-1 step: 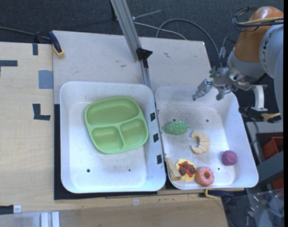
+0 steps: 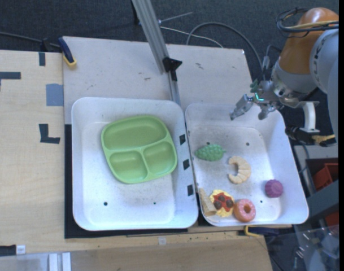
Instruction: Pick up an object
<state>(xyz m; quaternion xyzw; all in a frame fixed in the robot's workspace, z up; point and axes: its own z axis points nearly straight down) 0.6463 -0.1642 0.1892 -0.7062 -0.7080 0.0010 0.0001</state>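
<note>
My gripper (image 2: 249,113) hangs over the far edge of the right bin (image 2: 290,168), its two grey fingers spread apart with nothing between them. Below it in that bin lie a green bumpy piece (image 2: 209,152), a tan croissant-shaped piece (image 2: 239,170), a purple ball (image 2: 274,188), a pink frosted donut (image 2: 244,210) and a pizza slice (image 2: 219,201). All of them rest on the bin floor, well apart from the fingers.
The left bin (image 2: 84,168) holds a green three-compartment plate (image 2: 139,148). A slanted metal pole (image 2: 152,27) crosses the bench behind the bins. The arm's orange band (image 2: 307,24) sits at the upper right, with cables beside it.
</note>
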